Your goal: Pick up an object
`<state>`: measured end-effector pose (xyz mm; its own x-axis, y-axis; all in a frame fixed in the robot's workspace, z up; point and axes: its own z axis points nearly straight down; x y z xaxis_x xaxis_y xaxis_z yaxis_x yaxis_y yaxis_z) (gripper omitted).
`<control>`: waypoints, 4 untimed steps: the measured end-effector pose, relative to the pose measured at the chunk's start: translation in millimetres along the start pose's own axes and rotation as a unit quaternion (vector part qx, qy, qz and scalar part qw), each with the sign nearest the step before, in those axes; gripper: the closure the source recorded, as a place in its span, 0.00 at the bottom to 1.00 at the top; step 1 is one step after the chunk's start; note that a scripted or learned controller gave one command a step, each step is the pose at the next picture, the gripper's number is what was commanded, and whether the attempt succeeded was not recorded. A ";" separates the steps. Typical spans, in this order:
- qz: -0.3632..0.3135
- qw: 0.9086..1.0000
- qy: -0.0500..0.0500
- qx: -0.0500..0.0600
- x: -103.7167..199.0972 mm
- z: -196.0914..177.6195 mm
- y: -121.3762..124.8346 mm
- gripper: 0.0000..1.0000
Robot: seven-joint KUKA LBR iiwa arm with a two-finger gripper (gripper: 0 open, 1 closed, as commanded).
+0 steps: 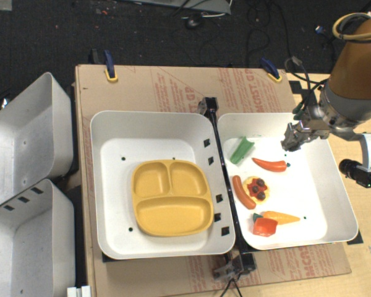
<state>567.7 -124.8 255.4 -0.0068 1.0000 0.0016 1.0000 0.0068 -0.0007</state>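
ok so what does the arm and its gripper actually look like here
The arm is a thick rounded body, orange-brown above and grey at the wrist. Black cables run along its left side. The gripper is a small, dark metal, boxy assembly.

We can't really make out the gripper (292,140); it's a dark blob over the right bin (334,184), so whether its fingers are apart or together is anyone's guess. The arm (353,67) gets chopped off by the right edge, orange band and all. On the left, two spare white bins (25,166) run out of frame at the side and bottom. The little round thing (257,189) by the hot dog (242,192) is too small for us to identify.
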 end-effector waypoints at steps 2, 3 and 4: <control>0.000 1.000 0.000 -0.001 102.1 -3.7 10.8 1.00; -0.001 1.000 0.000 -0.001 158.9 -6.0 24.9 1.00; 0.000 1.000 0.000 -0.001 206.4 -1.5 40.5 1.00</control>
